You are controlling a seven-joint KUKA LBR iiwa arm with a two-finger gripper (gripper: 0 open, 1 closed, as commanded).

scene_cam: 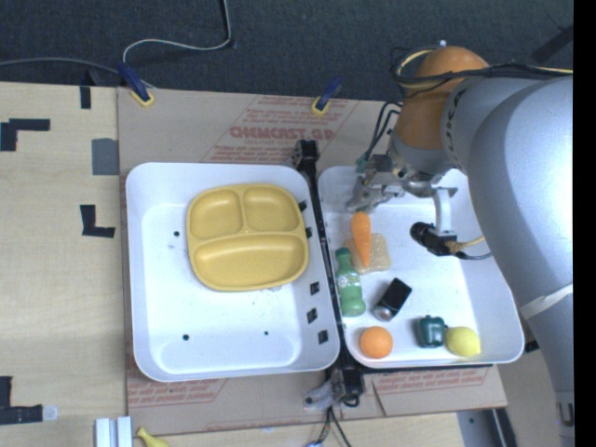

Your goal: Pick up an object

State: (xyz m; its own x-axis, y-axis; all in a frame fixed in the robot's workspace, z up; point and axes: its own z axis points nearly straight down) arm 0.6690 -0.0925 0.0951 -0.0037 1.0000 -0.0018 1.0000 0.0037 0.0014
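Reaching in from three o'clock, the grey arm with its orange band hangs its hand (372, 186) over the twelve o'clock end of the right shallow white bin (484, 296), just above the tip of the orange carrot. Whether the hand is released or clenched cannot be told from this slant, and nothing can be seen between its metal parts.

Two white bins sit side by side on the bench. The left shallow white bin (158, 277) holds one thing: a yellow plastic plate with three compartments (248, 236), lying flat toward the bin's twelve o'clock side.

The right bin holds seven loose objects. One orange carrot (361, 238) lies lengthwise near the dividing edge, touching one tan sponge-like block (379, 250) at its three o'clock side. One small green bottle (349, 285) lies at the carrot's six o'clock end. One black rectangular block (394, 297) rests tilted near the middle. Along the six o'clock rim sit one round orange fruit (376, 342), one dark teal boxy object (430, 331) and one yellow lemon (463, 342), the last two touching.
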